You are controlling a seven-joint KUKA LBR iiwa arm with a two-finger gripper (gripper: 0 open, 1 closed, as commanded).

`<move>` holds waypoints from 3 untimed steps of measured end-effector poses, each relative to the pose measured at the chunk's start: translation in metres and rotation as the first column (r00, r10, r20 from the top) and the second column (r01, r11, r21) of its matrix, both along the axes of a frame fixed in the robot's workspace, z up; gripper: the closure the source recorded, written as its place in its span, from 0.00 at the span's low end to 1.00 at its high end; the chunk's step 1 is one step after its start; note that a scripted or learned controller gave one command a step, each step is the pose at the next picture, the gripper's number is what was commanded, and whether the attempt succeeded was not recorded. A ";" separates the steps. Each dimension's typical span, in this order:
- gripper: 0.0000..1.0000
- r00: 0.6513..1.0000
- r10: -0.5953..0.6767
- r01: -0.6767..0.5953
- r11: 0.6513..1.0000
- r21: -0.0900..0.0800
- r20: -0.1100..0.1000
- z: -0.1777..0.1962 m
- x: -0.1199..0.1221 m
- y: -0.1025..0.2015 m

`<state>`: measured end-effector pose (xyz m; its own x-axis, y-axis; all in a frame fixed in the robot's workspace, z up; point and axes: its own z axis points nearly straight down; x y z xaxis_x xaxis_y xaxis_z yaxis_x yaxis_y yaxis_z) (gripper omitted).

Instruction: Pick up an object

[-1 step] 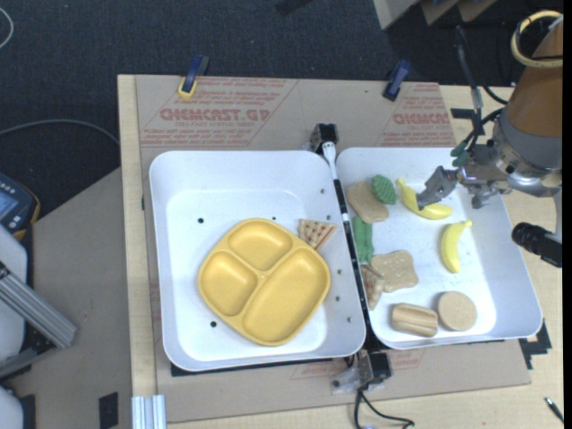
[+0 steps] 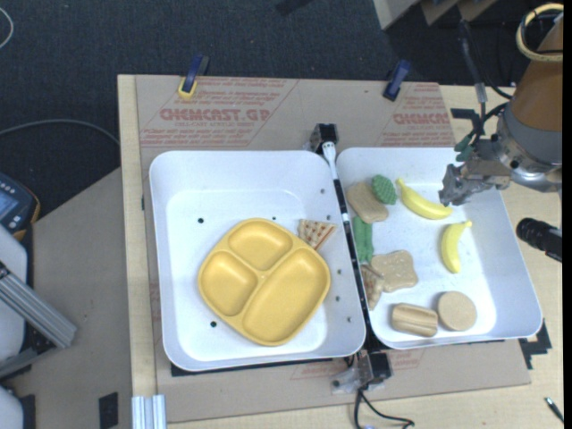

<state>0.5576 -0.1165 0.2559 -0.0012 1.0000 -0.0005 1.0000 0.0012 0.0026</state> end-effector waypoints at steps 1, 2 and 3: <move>1.00 1.000 -0.011 0.011 1.000 -0.008 0.003 0.022 -0.006 -0.106; 1.00 1.000 0.008 -0.008 1.000 0.005 -0.005 0.025 -0.024 -0.004; 1.00 1.000 0.011 -0.011 1.000 0.006 -0.007 0.008 -0.022 0.106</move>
<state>0.5358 -0.0107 0.2643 -0.0125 0.9999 0.0058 0.9999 0.0125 -0.0043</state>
